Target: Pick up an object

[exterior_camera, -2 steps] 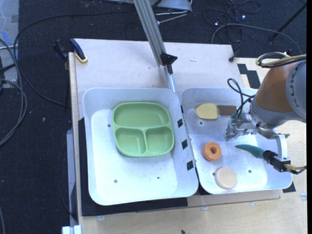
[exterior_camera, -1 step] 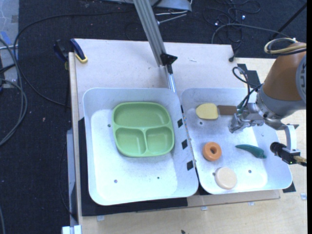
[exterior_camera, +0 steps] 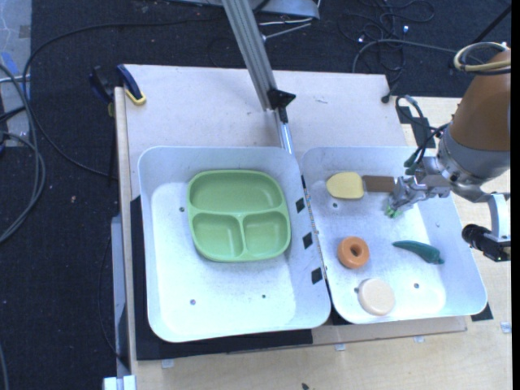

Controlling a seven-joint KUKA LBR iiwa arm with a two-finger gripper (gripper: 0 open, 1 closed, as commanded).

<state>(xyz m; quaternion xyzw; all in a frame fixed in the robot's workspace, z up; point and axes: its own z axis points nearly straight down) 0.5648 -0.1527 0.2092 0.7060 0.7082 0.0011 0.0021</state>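
Observation:
My gripper hangs over the upper right part of the right bin, low over its floor. A yellow pad with a brown handle lies just to its left, the handle end close to the gripper. A small green bit shows right below the gripper tip; I cannot tell whether it is held. An orange ring lies mid-bin. A teal curved piece rests to the ring's right. A cream round object sits near the front edge.
The left bin holds a green divided plate. A slanted metal pole rises from between the bins at the back. Cables lie on the dark floor behind and to the left of the bench.

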